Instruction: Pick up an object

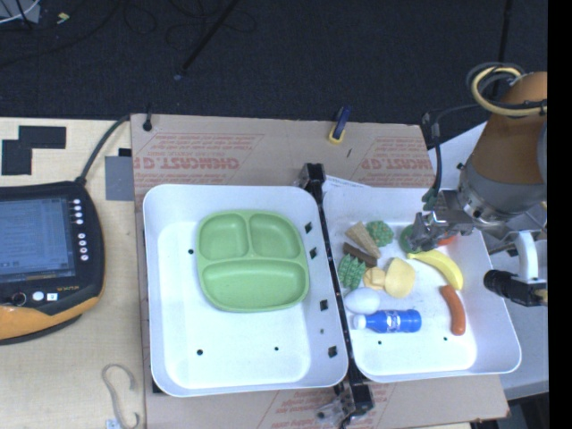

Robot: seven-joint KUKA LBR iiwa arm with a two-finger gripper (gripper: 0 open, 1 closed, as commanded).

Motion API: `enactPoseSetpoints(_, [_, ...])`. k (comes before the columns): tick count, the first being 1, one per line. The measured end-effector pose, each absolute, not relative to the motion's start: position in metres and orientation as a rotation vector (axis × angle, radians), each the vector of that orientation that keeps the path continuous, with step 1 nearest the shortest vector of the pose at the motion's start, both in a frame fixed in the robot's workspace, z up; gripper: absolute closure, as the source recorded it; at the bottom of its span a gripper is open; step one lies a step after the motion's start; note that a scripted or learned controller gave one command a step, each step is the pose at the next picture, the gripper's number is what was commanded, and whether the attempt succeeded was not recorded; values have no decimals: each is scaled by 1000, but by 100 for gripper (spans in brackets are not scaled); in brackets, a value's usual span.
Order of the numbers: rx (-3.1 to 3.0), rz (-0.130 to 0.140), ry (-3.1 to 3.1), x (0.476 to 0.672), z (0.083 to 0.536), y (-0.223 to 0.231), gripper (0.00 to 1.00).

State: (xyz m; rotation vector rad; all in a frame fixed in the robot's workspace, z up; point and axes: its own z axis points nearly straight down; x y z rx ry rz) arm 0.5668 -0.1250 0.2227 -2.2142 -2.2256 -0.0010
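One grey arm reaches over the right bin, gripper beside the banana; its grasp state unclear.

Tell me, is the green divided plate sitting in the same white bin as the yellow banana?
No, the green divided plate lies in the left white bin, while the yellow banana lies in the right white bin.

Two white bins. One green plate with three compartments. One banana, one sausage, one blue bottle, one egg, two broccoli pieces.
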Motion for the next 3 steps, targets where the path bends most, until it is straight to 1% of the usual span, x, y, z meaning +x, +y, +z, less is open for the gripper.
enactPoseSetpoints(1, [-2215,0,-2224,590,218,-86,100])
enactPoseSetpoints(2, [-2215,-3,-2227,627,230,-39,100])
enactPoseSetpoints(3, [-2219,5,-2219,623,217,-36,100])
